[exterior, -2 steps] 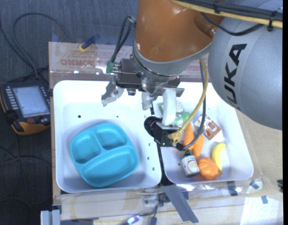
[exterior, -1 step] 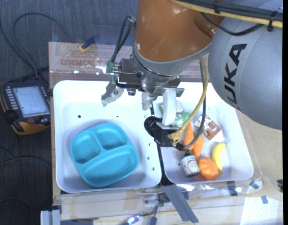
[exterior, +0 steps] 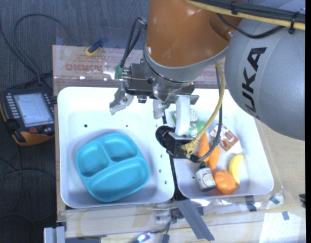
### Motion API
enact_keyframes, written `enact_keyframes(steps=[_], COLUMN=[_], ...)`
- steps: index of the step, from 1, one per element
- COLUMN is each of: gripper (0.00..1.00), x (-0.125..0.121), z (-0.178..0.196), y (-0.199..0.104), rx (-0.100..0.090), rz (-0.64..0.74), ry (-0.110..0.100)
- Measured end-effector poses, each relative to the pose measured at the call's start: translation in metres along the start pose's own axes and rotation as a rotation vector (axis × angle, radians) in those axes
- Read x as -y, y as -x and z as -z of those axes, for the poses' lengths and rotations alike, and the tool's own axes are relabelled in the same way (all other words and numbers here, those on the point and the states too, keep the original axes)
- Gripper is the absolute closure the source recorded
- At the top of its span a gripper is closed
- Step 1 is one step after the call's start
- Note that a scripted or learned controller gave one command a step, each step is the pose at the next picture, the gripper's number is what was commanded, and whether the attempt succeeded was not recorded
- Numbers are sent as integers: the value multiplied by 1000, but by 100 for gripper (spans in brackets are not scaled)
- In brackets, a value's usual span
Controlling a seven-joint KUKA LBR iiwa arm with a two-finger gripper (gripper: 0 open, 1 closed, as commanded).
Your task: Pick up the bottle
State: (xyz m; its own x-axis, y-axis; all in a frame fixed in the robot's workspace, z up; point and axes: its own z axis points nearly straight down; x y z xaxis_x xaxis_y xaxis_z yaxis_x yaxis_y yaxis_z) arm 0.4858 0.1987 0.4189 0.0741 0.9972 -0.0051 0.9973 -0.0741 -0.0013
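Bottle (exterior: 205,178) in right bin (exterior: 253,153), hand (exterior: 138,107) well apart

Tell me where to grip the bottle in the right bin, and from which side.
Take the bottle from straight above, probably near its cap: the orange crowds one side and the carrot lies just behind it, so only the top looks free.

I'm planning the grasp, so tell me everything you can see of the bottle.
The bottle is small and pale, with a red label; material is unclear. It sits near the front of the right-hand bin, seemingly against an orange fruit, with a carrot just behind. Upright or tilted, I cannot tell. The hand hangs apart from it, open.
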Motion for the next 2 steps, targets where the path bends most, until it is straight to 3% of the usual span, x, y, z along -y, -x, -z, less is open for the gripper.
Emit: enact_keyframes(steps=[1,2], gripper=[100,100], x=[-2,-12], z=[7,14], y=[-1,27], rx=[5,-1], rz=[-1,54], ry=[-3,1])
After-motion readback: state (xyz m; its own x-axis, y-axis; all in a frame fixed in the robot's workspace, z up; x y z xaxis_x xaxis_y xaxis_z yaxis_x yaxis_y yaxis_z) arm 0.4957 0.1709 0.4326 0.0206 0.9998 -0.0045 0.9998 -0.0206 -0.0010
